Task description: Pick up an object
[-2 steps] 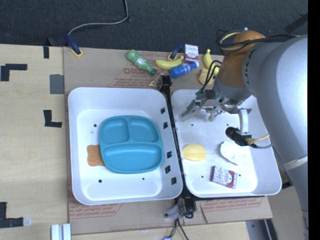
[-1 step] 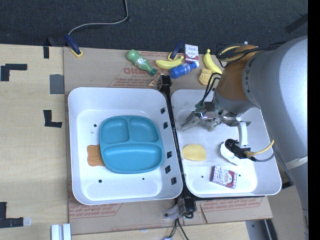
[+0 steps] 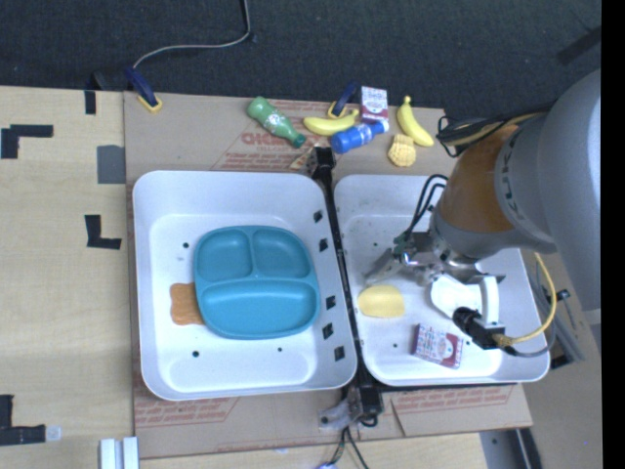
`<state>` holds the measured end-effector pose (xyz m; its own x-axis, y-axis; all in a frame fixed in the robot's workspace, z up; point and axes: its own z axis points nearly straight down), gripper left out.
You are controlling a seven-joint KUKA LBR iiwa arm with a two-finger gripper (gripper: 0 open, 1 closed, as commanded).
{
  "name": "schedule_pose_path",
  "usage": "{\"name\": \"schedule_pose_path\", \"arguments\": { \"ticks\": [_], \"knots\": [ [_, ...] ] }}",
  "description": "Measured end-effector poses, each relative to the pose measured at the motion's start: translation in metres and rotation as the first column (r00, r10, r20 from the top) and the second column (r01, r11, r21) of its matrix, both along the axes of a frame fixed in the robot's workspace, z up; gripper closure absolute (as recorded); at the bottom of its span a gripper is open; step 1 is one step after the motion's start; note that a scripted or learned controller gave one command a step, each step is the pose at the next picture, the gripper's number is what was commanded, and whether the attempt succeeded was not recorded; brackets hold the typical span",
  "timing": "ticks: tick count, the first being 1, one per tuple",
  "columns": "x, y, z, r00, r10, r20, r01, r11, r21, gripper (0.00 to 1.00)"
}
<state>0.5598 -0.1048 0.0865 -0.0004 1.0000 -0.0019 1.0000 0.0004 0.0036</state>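
the grey arm with the orange band [image 3: 488, 179] reaches down into the right-hand shallow white bin [image 3: 508, 367], and its two-finger gripper [image 3: 403, 259] sits low over the bin floor, near the middle of that bin. the step in hand looks like the approach before a grasp: nothing lies between the metal fingers [image 3: 386, 261], which point toward the divider between the bins. they seem splayed a little apart, though the wrist body covers their roots, so how wide they stand is a judgement and not a certainty.

the nearest candidate is the pale yellow rounded lemon-like piece [image 3: 381, 302], which rests on the bin floor just below and slightly left of the fingertips, apart from them. a small red and white carton [image 3: 437, 345] lies flat further toward the bin's front edge, below the wrist and near the black and yellow cable there.

the next move likely calls for a short shift toward the front of the bin so the fingers straddle the yellow piece, then a descent and a close. its rounded shape may let it roll or squirt sideways if the fingers meet it off-centre.

the left-hand white bin [image 3: 156, 360] holds a blue three-compartment plastic plate [image 3: 258, 281] with an orange flat piece [image 3: 182, 304] touching the plate's left rim, well apart from the gripper.
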Motion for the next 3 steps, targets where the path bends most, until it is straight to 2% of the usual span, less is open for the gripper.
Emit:
{"name": "schedule_pose_path", "arguments": {
  "ticks": [1,2,3],
  "knots": [
    [0.057,-0.006,0.018,1.0,0.0,-0.004,0.0,1.0,0.001,0.0],
    [-0.007,0.01,0.0,1.0,0.0,-0.001,0.0,1.0,0.001,0.0],
    [0.058,0.01,0.0,1.0,0.001,0.001,-0.001,1.0,0.0,0.0]
  ]
}}
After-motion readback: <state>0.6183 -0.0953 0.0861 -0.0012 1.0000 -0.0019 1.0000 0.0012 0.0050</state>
